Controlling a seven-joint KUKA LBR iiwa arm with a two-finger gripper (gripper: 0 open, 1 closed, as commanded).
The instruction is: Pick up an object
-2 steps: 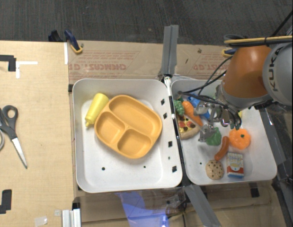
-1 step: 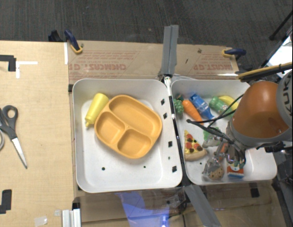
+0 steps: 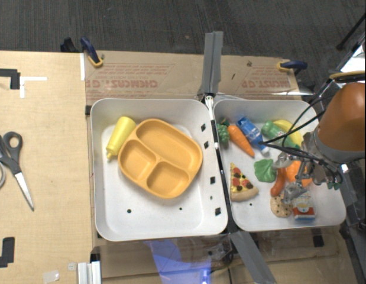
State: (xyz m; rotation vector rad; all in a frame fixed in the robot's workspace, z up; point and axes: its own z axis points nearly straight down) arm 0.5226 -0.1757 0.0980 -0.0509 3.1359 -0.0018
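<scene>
My gripper (image 3: 294, 189) hangs low over the front right part of the right bin (image 3: 253, 222). It sits among toy foods: an orange-red piece (image 3: 279, 181) to its left, a cookie (image 3: 281, 207) in front of it and a small blue and orange box (image 3: 304, 212) just below it. Further left lie a pizza slice (image 3: 242, 182) and a green leaf (image 3: 265, 170). At the back are a carrot (image 3: 241, 140), a blue bottle (image 3: 251, 132), a green item (image 3: 271, 129) and a yellow item (image 3: 287, 126). The wrist and cables hide what lies right under the gripper.
The left bin (image 3: 112, 218) holds a yellow divided plate (image 3: 159, 157) and a yellow bottle (image 3: 119, 136) at its back left. Scissors (image 3: 15, 165) lie on the bench far left. A grey divider post (image 3: 211, 64) stands behind the bins' shared wall.
</scene>
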